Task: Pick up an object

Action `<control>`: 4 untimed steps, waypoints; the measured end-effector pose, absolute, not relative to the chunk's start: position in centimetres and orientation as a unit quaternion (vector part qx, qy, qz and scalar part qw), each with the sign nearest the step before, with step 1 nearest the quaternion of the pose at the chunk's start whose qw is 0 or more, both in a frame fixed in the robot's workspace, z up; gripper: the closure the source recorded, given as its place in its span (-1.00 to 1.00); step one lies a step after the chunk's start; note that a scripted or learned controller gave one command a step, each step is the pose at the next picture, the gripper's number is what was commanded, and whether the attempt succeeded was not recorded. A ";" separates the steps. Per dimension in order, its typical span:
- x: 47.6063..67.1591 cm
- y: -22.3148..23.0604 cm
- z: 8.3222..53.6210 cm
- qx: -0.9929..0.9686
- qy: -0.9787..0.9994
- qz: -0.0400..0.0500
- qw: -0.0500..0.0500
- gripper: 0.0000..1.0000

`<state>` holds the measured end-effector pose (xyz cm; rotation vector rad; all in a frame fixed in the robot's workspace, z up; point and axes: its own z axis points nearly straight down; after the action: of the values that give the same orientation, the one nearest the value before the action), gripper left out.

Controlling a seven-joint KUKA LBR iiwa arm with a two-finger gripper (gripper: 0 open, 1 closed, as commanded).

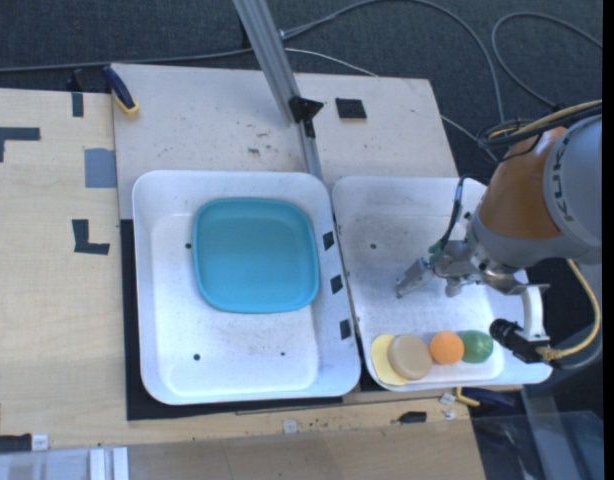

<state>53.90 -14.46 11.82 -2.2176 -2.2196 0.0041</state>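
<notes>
Along the near edge of the right bin lie several small objects: a yellow flat piece, a tan round piece resting on it, an orange ball and a green ball. My gripper hangs over the middle of this bin, a little behind the row of objects. It is open, with one finger reaching left and the other to the right. Nothing is between them.
The left bin holds a blue square plate. A slanted metal post rises behind the bins. Cables run over the dark floor at the back right. The arm's orange band overhangs the right bin's right side.
</notes>
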 end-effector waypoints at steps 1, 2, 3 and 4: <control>54.0 -14.5 13.0 -0.707 -0.707 0.000 0.001 1.00; 54.5 -14.0 17.4 -0.707 -0.707 -0.001 -0.001 1.00; 55.6 -13.9 22.4 -0.707 -0.707 -0.001 -0.002 1.00; 55.7 -13.9 27.1 -0.707 -0.707 -0.001 -0.002 1.00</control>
<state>55.65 -13.93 27.06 -2.2230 -2.2242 -0.0036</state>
